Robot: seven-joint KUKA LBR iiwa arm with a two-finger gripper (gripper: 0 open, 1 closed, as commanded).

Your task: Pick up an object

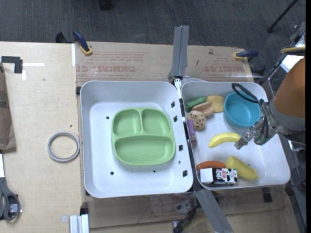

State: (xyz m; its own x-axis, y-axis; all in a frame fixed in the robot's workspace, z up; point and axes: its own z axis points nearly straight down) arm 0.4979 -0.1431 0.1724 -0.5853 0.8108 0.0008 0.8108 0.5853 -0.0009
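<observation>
Just left of the fingers [253,136] lies a banana [224,139].

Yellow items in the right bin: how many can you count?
3: a banana mid-bin, a yellow block near the front, and a pale yellow piece at the back. Others may be hidden.

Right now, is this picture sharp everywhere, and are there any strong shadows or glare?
In the camera view the light is soft and even: the green tray and banana throw only faint shadows, and the white bins show no harsh glare. The toys look fairly crisp; the gripper is slightly smeared, and the orange band at the edge looks blurred.
</observation>
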